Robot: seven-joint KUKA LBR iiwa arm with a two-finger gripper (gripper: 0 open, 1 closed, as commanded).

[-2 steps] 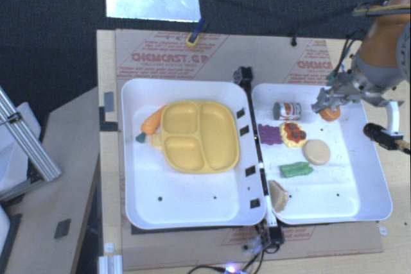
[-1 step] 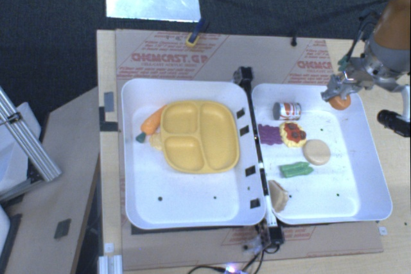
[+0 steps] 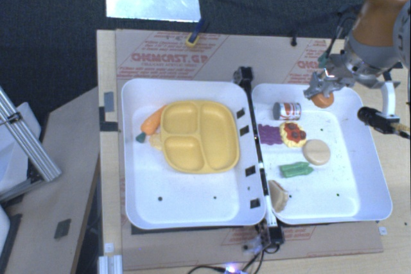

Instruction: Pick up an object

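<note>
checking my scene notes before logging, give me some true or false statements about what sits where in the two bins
1. The yellow divided plate lies in the left bin. True.
2. The carrot lies in the right bin. False: it lies in the left bin, beside the plate.
3. The can lies on its side in the right bin. True.
4. The green vegetable rests on the plate. False: it lies in the right bin.
5. The gripper is over the left bin. False: it is at the right bin's far edge, by an orange object.

camera: one, fixed overhead | slanted down | both bins framed
</note>
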